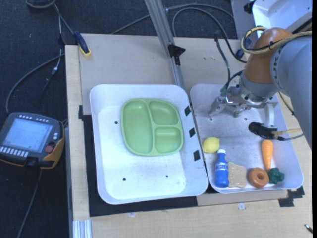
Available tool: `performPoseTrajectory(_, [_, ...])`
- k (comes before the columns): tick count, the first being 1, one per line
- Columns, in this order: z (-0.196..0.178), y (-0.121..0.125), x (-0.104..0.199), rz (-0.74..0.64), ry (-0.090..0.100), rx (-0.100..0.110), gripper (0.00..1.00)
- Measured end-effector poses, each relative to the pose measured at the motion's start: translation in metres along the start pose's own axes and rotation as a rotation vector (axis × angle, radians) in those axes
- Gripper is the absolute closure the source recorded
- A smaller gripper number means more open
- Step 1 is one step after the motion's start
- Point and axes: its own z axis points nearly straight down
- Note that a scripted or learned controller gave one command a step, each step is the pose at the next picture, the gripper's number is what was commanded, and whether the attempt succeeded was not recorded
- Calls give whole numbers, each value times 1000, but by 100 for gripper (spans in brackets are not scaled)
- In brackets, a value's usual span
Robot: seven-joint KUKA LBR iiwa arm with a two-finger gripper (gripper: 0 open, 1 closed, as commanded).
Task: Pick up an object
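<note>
You see the arm (292, 58) cut off by the right edge, and its wrist hides whether the gripper (233, 105) fingers stand apart. The blue bottle (221, 168) covers one side of the toast (237, 175); its label is too small to read.

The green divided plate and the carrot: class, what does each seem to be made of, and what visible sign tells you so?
The green divided plate looks like moulded plastic with a matt finish: uniform pale green, soft rounded compartment ridges, no sharp glare. The carrot is probably a plastic or rubber toy: flat, even orange with a chunky dark green top; its finish is too small to judge.
</note>
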Motion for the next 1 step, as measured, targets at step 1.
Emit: performPoseTrajectory(1, [-15,2,0,0,-2,-7,100])
